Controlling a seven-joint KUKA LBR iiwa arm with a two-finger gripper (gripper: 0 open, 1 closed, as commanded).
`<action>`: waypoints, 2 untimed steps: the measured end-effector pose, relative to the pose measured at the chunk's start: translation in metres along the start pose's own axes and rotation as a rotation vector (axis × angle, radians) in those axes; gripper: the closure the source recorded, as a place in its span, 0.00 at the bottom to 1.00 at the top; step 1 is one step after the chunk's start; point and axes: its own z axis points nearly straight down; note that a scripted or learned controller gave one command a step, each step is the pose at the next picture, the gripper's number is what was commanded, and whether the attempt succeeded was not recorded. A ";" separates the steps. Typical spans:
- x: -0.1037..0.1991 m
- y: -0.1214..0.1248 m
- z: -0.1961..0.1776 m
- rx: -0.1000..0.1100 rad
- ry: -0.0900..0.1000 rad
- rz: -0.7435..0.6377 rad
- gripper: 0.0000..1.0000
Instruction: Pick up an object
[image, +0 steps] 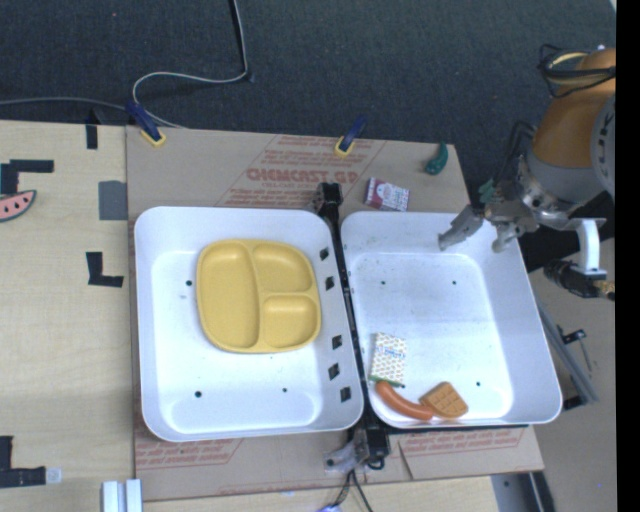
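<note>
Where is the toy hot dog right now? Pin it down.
The toy hot dog lies in the right bin, at its near-left corner, just below the small patterned packet and touching the waffle-like piece on its right.

I see my arm (578, 140) as a rounded grey body with 1 orange band above the wrist; a yellowish cable loops over its top (upper right); the gripper (480, 229) is pale grey metal.

Bench (60, 300): lying under a cardboard sheet (290, 170).
Cardboard: carrying two white bins (160, 300) and a small packet (386, 194).
</note>
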 end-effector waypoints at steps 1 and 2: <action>0.031 -0.060 0.081 0.002 0.001 0.000 0.00; 0.032 -0.059 0.071 0.001 0.002 -0.001 1.00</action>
